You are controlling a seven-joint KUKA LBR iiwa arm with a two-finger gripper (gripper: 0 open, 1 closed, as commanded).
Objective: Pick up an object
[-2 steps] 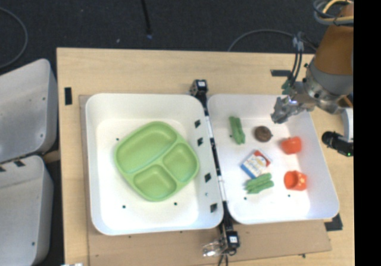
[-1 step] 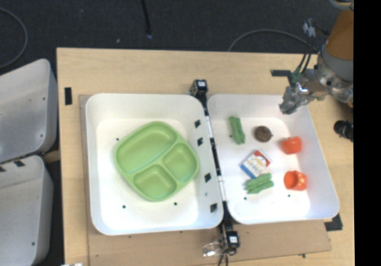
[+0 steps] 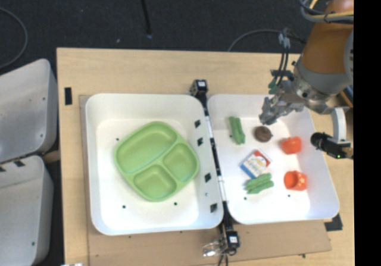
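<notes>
Stood as a light wooden tabletop (image 3: 137,68) against a dark floor (image 3: 89,3). Carried two shallow white bins side by side, touching along their inner edges at centre: left bin (image 3: 98,199) toward nine o'clock, right bin (image 3: 315,199) toward three o'clock. Bore small black clips (image 3: 199,87) at twelve and six o'clock of that seam, and a black mark (image 3: 68,96) near the nine o'clock edge.

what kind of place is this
Probably a robot lab's test bench: a robot arm reaches over two white bins, one holding a green plate, the other small toys.
</notes>
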